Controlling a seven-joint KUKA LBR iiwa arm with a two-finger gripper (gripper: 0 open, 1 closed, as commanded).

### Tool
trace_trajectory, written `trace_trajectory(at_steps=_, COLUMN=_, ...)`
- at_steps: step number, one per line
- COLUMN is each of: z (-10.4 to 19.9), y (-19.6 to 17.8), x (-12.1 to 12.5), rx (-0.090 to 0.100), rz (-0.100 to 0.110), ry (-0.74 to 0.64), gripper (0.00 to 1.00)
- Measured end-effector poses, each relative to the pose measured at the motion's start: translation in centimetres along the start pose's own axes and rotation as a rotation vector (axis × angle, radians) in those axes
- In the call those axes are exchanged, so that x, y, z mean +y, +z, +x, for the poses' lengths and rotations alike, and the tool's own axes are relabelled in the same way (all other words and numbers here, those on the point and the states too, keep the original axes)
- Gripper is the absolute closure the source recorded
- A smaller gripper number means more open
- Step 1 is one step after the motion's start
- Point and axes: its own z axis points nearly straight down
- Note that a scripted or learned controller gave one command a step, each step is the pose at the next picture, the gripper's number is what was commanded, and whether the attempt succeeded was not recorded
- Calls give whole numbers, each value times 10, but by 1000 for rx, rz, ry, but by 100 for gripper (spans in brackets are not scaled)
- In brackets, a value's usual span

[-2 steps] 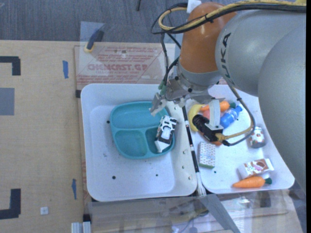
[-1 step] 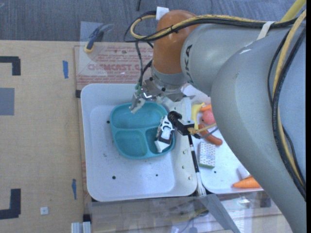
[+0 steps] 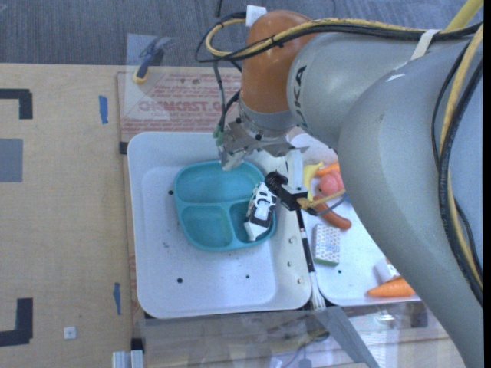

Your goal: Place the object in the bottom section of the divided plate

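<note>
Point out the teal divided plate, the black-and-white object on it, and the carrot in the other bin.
teal divided plate (image 3: 201, 192): camera view, floor of its upper section.
black-and-white object (image 3: 261, 208): camera view, its white middle.
carrot (image 3: 391, 287): camera view, middle of its orange body.

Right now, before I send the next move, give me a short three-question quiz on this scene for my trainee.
1. Which shallow white bin holds the teal divided plastic plate? A: the one on the view's left. B: the one on the view's right.
2. True or false: the small black-and-white object lies at the plate's right side, as the view shows it.
3. Near which edge of the plate is the arm's hand seen?

Key: 1 A. 2 true. 3 the top edge in the view.
</note>
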Motion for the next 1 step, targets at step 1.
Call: trace_trajectory(at_steps=1, z=1, y=-11, x=1, rx=-2, rz=-3, ry=-3, gripper=100)
